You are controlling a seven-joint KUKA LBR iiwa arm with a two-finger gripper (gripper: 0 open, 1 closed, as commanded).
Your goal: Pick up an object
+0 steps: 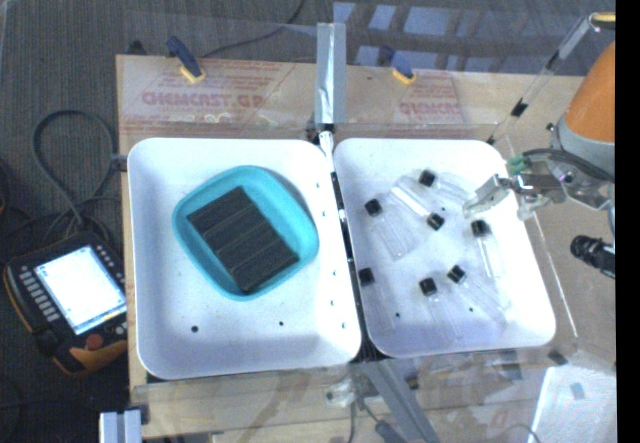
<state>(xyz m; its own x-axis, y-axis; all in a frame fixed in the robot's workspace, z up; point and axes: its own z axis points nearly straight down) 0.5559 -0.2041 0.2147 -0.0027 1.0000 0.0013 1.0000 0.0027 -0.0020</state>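
Several clear plastic vials with black caps lie scattered in the right bin point(520, 326). One vial point(412, 199) lies near the bin's middle, and another point(488, 253) lies toward the right wall. My gripper point(507, 193) hangs over the upper right part of this bin, just above and right of the capped vial point(478, 227). It stands open, with nothing between its fingers. In the left bin point(160, 331) a blue bowl point(195, 206) holds a black ridged block point(243, 238).
The arm's orange band point(600, 96) and grey wrist come in over the right bin's right wall. A central divider point(345, 231) separates the two bins. A teach pendant point(70, 291) with cables lies left of the bench. Blue and yellow clamps point(183, 56) sit on the back board.
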